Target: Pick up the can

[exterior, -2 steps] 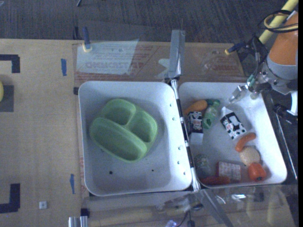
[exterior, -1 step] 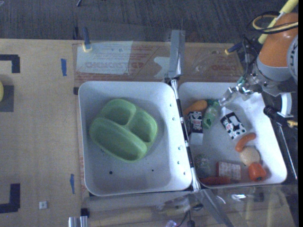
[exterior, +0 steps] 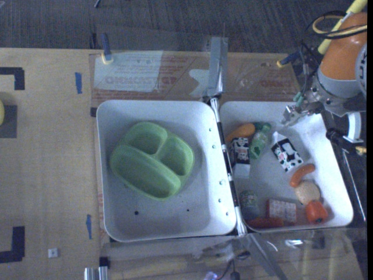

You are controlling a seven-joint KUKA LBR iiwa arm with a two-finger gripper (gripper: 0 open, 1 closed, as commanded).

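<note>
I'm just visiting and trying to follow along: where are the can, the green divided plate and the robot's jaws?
can (exterior: 249,200): camera view, on its round top.
green divided plate (exterior: 152,159): camera view, on the ridge between its compartments.
gripper (exterior: 289,116): camera view, midway between the fingertips.

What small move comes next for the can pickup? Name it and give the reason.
Probably carry the gripper toward the near-left corner of the right bin, then lower it. It hovers by the bin's far edge, nothing seen between its fingers, while the can lies near the divider at the front, close to a flat red box, so the descent should be careful.
</note>
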